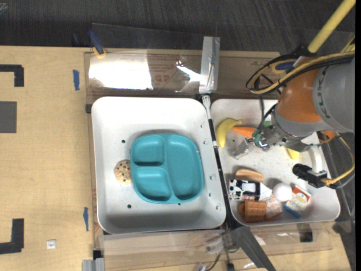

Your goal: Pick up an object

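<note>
My gripper [248, 143] hangs low over the back left of the right bin [333, 210], below the arm's orange band [299, 103]. It is right beside a yellow banana [227, 130] and an orange carrot-like piece [246, 131]. Toward the bin's front lie a bread-like roll [249, 175], a black-and-white patterned toy [243, 191], a brown waffle [254, 209], a white ball [282, 193] and a small carton [298, 201]. Nothing is visibly held.
The left bin [107, 123] holds a teal divided plate [167, 167] and a cookie [122, 171] at the plate's left edge. A clear plastic panel [146, 72] stands behind the bins. Yellow and black cables [276, 69] loop behind the arm.
</note>
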{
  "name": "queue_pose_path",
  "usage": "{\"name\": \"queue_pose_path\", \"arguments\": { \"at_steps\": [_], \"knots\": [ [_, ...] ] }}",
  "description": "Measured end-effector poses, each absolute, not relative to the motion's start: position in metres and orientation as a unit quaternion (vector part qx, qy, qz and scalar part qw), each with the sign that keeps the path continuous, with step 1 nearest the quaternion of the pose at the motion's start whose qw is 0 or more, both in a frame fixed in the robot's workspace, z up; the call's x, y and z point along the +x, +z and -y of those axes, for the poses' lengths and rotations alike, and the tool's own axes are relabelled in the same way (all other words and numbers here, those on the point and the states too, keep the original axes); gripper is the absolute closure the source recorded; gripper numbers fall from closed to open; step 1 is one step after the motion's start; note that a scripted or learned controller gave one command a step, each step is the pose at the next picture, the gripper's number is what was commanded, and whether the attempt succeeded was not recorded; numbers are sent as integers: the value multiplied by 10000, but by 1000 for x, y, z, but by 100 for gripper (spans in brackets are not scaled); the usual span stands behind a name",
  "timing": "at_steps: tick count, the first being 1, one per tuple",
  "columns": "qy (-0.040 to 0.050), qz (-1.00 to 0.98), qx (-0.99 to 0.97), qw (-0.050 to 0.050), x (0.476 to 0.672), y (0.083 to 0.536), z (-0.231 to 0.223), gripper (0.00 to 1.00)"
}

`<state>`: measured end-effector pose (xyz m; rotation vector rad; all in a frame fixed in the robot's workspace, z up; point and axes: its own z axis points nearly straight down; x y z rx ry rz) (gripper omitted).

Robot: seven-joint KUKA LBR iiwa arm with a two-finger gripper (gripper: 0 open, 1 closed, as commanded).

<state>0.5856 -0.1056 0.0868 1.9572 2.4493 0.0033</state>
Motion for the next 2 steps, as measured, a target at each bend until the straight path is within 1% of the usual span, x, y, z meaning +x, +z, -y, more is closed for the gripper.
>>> {"name": "queue_pose_path", "arguments": {
  "at_steps": [1, 2],
  "knots": [
    [15, -7384, 6744, 23, 625, 86, 166, 0],
    [14, -7391, 6736, 37, 627, 95, 165, 100]
  ]
}}
